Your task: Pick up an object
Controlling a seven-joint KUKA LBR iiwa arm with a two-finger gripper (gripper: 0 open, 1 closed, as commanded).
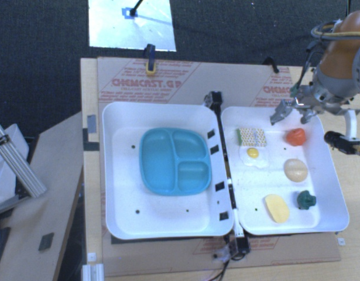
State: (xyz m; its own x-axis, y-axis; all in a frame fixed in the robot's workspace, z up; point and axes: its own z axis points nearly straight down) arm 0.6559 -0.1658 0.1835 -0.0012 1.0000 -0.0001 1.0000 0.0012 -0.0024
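Observation:
The right bin (332, 174) holds a red-orange tomato-like piece (295, 136), a patterned square cracker (252, 136), a fried egg (253, 156), a beige round bun (295, 170), a yellow oval piece (277, 208) and a dark green piece (306, 200). My gripper (292, 113) hangs over the bin's far edge, just above and behind the red piece, its fingers spread open with nothing between them.
The left bin (118, 157) holds a blue sectioned plate (174, 161). A black divider with clips (222, 157) runs between the bins. A yellow clamp (150, 68) sits at the cardboard's far edge. The arm's orange wrist (343, 51) is at the upper right.

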